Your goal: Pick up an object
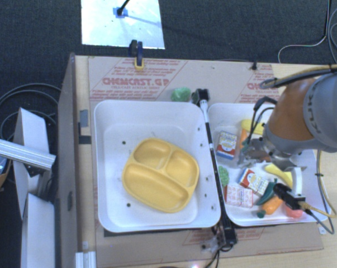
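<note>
The right bin [310, 159] holds several toy food items: a small white carton [227, 144], a yellow piece [251, 127], a banana [281, 175], a red-and-white carton [252, 180], another carton [238, 196], a green piece [223, 176], an orange carrot [272, 205] and a pink piece [294, 211]. My gripper [248, 154] hangs low inside this bin, just right of the small white carton and above the red-and-white carton. The arm's wrist and orange band [288, 113] cover the bin's upper right part.
The left bin [109, 149] holds a yellow divided plate [160, 175]. A black-handled tool [208, 130] lies along the wall between the bins. A green object [181, 95] sits on the board behind the bins. Cables run at the right edge.
</note>
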